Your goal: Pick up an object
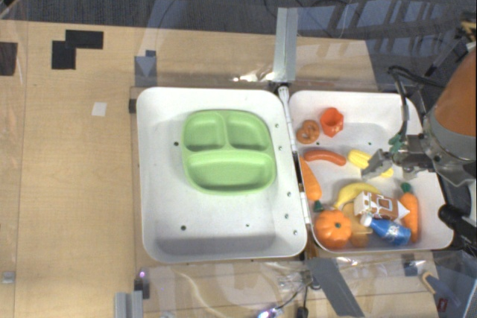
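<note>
The right bin (373, 102) holds several toy foods: an orange cup (331, 121), a brown round piece (308, 131), a red sausage (324, 156), a small yellow piece (359, 158), a banana (350, 192), an orange pumpkin (333, 227), a white carton (376, 206), a blue can (391, 231) and two carrots (311, 182) (409, 209). My gripper (378, 162) reaches in from the right and hangs low over the bin's middle, just right of the small yellow piece and above the banana. Nothing visibly sits in its grasp.
The left bin (160, 197) carries a green divided plate (227, 150). A metal post (285, 48) stands behind the seam between the bins. The arm's grey body (447, 145) covers the right bin's right edge.
</note>
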Tool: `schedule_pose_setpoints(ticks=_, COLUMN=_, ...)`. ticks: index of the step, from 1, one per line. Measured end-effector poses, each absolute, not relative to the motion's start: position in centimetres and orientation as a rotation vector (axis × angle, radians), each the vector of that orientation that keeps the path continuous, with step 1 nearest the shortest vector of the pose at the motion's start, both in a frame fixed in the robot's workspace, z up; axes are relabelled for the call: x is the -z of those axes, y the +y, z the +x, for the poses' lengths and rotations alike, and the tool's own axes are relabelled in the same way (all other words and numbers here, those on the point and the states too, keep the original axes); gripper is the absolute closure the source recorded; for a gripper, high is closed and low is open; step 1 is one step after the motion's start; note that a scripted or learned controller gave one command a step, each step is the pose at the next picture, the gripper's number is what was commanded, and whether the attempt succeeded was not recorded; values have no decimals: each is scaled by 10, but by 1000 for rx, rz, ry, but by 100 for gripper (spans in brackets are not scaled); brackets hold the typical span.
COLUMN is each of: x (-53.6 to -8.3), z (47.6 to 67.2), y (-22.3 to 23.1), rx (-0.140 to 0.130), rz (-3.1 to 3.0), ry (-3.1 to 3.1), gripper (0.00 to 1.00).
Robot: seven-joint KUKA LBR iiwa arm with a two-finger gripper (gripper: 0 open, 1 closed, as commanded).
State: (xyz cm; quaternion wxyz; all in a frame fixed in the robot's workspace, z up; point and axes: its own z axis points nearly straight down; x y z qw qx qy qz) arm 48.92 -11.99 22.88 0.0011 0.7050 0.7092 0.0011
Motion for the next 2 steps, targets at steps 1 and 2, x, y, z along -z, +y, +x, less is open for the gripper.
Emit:
schedule_pose_setpoints(ticks=1, x=-102, z=535, y=-135, rx=-3, rz=1965, ry=2449, gripper=0)
schedule_pose_setpoints(ticks=2, x=-89, z=645, y=-163, rx=0, rz=1815, ry=2557, gripper=0)
